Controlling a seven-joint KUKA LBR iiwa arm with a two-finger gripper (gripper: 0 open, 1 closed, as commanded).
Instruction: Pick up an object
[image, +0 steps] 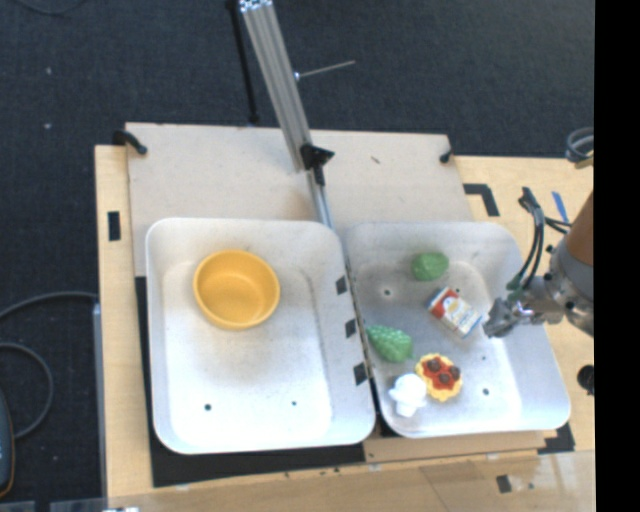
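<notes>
My pincer (497, 325): low over the right bin (520, 400), near its right wall; whether it is released or clenched I cannot tell.
Nearest thing: a small red-and-white packet (455, 310), lying just to the picture's left of my pincer tip, close beside it but not between its tips.
Further off: a round green piece (430, 266) toward the bin's far side; a knobbly green piece (390, 343) by the left wall; a yellow tart with red berries (440, 377) and a white lump (407, 394) at the near side.
Left bin (200, 410): holds a yellow bowl (237, 289), upright.
Worktop (115, 300): carries both bins side by side.
</notes>
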